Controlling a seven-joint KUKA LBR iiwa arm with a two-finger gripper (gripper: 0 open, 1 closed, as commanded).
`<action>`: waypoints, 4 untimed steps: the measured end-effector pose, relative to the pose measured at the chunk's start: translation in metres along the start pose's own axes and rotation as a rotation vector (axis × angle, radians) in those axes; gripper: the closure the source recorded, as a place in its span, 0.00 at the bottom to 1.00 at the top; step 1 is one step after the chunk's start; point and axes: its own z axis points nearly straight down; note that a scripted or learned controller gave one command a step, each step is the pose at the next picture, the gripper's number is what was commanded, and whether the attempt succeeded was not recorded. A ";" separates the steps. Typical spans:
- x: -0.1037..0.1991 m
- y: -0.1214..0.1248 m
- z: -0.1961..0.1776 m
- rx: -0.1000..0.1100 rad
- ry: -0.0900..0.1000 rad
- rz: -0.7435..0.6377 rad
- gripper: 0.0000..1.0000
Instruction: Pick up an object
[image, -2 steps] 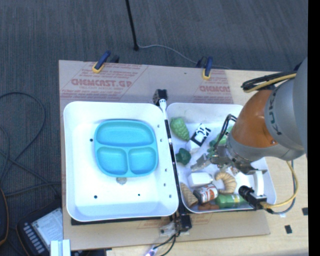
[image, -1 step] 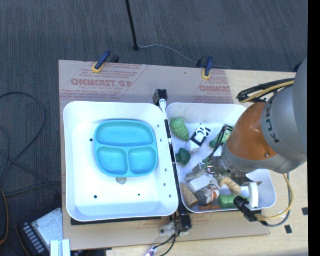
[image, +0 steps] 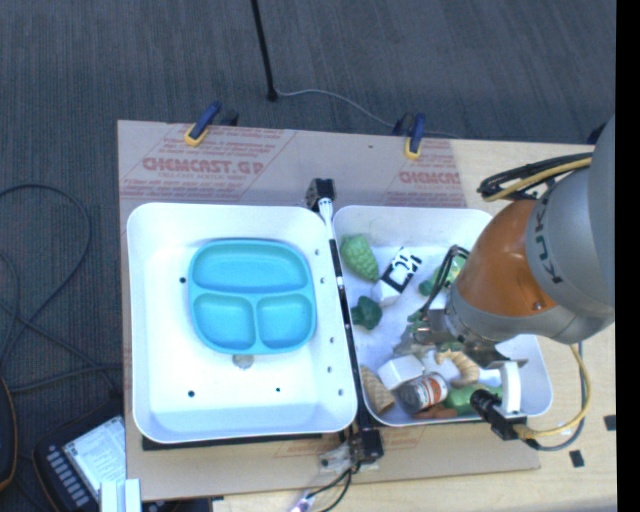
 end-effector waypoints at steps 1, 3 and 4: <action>-0.047 0.033 0.013 0.016 0.006 -0.004 1.00; -0.049 0.034 0.004 0.011 0.001 -0.002 1.00; -0.049 0.034 0.004 0.011 0.001 -0.002 0.00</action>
